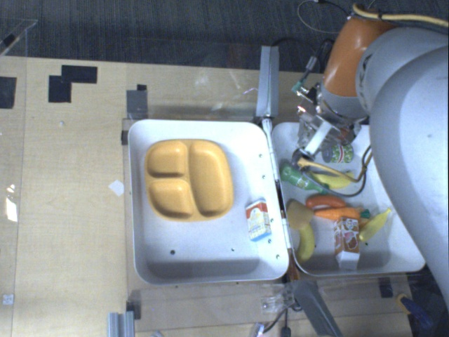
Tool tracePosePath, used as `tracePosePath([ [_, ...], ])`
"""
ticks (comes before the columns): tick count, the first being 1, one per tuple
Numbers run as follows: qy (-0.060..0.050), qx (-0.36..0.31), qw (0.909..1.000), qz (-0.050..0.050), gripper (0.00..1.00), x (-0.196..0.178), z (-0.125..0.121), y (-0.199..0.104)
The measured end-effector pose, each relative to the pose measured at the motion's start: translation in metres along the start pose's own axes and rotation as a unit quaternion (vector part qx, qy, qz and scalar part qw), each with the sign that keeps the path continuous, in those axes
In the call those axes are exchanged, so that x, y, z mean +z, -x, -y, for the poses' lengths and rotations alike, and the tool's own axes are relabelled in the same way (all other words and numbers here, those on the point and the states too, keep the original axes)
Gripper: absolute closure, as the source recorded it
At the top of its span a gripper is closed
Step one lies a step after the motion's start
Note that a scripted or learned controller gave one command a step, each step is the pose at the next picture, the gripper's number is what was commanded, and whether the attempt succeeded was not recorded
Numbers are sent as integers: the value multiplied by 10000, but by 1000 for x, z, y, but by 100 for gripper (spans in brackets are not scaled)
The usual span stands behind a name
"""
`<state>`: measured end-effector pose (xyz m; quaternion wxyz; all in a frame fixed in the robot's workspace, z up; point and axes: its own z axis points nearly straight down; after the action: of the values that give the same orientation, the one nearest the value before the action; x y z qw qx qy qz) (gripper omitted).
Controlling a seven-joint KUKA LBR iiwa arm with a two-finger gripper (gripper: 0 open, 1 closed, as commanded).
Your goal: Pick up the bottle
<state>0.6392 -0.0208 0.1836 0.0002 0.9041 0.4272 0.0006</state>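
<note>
Nearest in the right bin (393,258) stand a carton (346,241) and a banana (306,240), with a carrot (327,202) behind them and a second banana (375,225) at the right. Beyond these the green bottle (300,177) lies on its side by the bin's left wall, beside a yellow banana (335,180). The tool (312,140) hangs just above and beyond the bottle, apart from it; whether it is apart or together I cannot tell. The left bin (210,258) holds a small box (258,220) and, farther back, a yellow tray (189,178). Both sit on the bench (63,209).
</note>
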Motion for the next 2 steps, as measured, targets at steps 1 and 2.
tracePosePath([
  [1,0,-46,10000,6,100,-8,-1,-2],
  [2,-4,-29,10000,3,100,-3,42,-68],
])
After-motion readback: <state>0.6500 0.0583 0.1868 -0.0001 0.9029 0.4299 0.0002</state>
